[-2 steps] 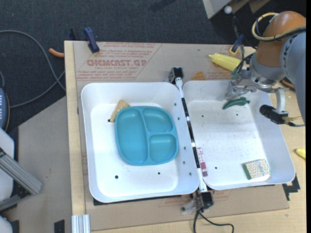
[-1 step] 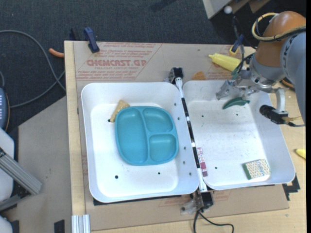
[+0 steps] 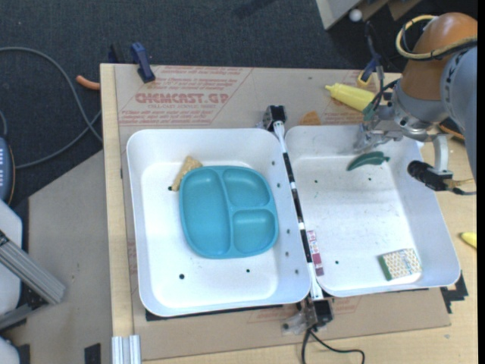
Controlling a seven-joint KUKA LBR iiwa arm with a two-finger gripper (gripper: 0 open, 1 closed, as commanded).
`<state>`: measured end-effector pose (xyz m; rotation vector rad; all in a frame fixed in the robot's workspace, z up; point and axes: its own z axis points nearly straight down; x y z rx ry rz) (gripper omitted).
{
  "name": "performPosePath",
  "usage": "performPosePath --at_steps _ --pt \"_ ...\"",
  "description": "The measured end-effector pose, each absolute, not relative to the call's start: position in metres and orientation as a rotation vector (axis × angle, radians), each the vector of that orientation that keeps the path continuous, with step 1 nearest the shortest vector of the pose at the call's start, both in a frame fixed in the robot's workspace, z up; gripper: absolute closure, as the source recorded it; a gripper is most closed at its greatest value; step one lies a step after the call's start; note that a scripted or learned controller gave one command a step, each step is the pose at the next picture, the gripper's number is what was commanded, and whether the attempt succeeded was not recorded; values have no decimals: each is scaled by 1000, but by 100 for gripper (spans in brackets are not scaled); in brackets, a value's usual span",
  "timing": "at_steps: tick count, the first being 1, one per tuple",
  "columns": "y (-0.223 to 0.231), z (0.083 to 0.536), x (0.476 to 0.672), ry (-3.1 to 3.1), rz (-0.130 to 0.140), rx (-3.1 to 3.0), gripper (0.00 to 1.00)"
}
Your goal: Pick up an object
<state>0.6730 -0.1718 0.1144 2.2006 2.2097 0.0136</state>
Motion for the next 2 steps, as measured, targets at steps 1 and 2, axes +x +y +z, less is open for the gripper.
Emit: performPosePath --at_steps 1,2 --pt "-172 114 673 2210 13 2201 0" --pt "-177 94 672 2212 13 2207 0"
